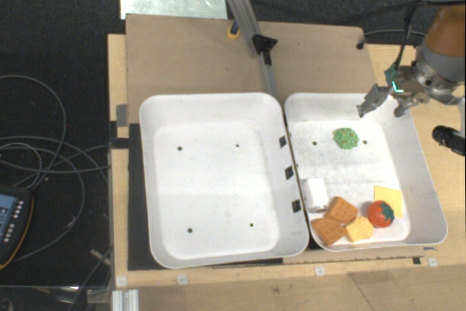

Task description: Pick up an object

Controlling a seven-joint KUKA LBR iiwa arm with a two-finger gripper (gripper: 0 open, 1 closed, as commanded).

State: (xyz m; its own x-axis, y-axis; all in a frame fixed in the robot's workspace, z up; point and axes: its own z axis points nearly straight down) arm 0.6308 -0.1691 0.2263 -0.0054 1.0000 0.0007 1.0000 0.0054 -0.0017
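Gripper (386,104) hangs over the right bin's (426,178) far edge, jaws apart and empty; nothing picked yet, green lump (346,138) and the rest waiting.

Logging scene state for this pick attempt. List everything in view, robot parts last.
shallow white plastic bins: 2, white, side by side on the bench
bumpy green round toy: 1, green, right bin, upper middle
white block: 1, white, right bin, near left wall
orange waffle-like toys: 3, orange-brown, right bin, front
yellow wedge: 1, yellow, right bin, front right
red tomato-like toy: 1, red, beside the wedge
claw: 1, grey, open, above the right bin's far right corner, holding nothing
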